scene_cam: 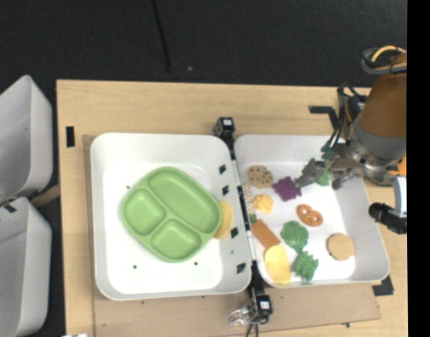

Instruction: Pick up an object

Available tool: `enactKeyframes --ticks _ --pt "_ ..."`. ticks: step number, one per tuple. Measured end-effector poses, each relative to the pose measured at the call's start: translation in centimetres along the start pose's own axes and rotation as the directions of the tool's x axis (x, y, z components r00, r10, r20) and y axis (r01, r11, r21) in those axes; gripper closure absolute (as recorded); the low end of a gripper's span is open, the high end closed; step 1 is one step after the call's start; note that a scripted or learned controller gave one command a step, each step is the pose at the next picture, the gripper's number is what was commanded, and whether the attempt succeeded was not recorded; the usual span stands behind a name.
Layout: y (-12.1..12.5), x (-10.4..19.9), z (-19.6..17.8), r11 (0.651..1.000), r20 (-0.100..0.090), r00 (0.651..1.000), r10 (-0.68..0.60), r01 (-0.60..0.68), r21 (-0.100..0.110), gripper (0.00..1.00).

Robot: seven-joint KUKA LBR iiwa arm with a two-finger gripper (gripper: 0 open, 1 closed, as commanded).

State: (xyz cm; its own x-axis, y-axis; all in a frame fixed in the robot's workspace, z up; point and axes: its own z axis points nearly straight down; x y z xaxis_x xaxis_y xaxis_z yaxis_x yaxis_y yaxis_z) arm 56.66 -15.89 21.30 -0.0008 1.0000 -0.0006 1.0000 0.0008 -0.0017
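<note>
My gripper (pixel 328 174) hangs over the far right part of the right bin (pixel 362 220), below the grey arm with its orange band (pixel 383 111). A small green piece (pixel 323 180) shows right at the gripper's tip; whether it is held is unclear. Just left of it lies a purple grape bunch (pixel 286 188). Further toys lie in this bin: a chocolate-chip cookie (pixel 259 175), a pretzel (pixel 309 215), broccoli (pixel 294 234), an orange carrot-like stick (pixel 265 234), a yellow lemon (pixel 277 263) and a round tan bun (pixel 339 246).
The left bin (pixel 109 258) holds a green divided plate (pixel 172 213) with a yellow piece (pixel 226 220) at its right rim. A small yellow toy (pixel 262 203) and a spiky green toy (pixel 306 265) lie near the divider. A black fitting (pixel 386 216) juts in at right.
</note>
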Motion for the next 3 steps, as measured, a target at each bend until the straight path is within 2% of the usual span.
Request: enactKeyframes --ticks 1,2,3 --pt "-5.6 2.5 -5.2 1.0 -0.001 1.0 -0.002 0.002 -0.003 0.0" --pt "-8.1 -1.2 9.6 1.0 -0.003 1.0 0.005 -0.005 0.012 0.0" --pt "-7.7 -1.1 8.0 1.0 -0.001 1.0 0.005 -0.005 0.001 1.0"
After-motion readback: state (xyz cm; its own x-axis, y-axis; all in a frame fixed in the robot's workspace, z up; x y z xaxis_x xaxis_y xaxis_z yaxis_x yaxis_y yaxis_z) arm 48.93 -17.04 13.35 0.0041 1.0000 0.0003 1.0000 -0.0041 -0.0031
